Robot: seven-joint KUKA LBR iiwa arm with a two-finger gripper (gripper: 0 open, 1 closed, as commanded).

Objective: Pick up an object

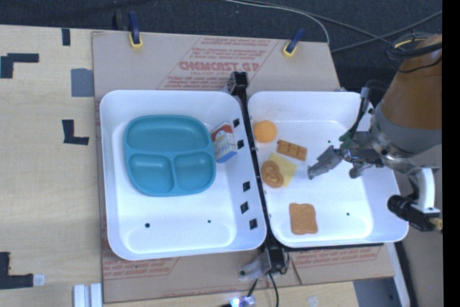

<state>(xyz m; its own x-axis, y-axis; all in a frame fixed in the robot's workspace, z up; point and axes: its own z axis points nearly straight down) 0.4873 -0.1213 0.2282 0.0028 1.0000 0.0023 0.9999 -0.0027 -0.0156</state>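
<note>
In the right bin (359,108) lie an orange ball (265,131), a brown ridged bar (292,150), a tan ring-shaped pastry (272,174) resting against a pale yellow block (286,167), and a slice of toast (302,218). My gripper (338,167) hangs over the middle right of this bin, to the right of the pastry and the bar. It is open, its fingers spread apart with nothing between them. One finger (322,163) points left toward the yellow block and stops short of it.
The left bin (115,226) holds a blue divided plate (170,154) and a small red, white and blue carton (225,141) against the wall it shares with the right bin. The arm's grey and orange body (413,101) rises over the right bin's right edge.
</note>
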